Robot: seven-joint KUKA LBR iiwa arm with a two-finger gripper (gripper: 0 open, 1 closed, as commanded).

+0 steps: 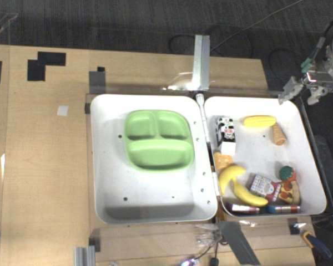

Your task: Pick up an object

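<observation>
Banana (238, 184) lying yellow and curved near the front of the right bin (255, 151), a good thing to pick up. Just in front of it, by the front wall, two pens (266, 208) end to end. Beside it to the right, a red snack pack (265, 186), touching or nearly so, and past that a small green and red toy (287, 174). A bit further back, an orange block (223, 160) against the left wall, then a black and white little carton (226, 129). Further still, a short yellow toy (259, 121) and a brown cone (278, 133) close together. Over in the left bin (108, 165), a green tray (158, 139) with three parts, both bins sitting on the pale wood tabletop (39, 148). Furthest back, up past the far right corner of the right bin, the claw (309, 85), well apart from the banana and from every toy. Too small and blurry to tell if open or shut; nothing seen in its grip. Looks like the very first step: picking not yet begun, nothing lifted. Next move, most likely: swing in over the right bin, line up above one thing, go straight down and squeeze. Best to aim where the banana has bare white floor around it, away from the snack pack and the wall.
</observation>
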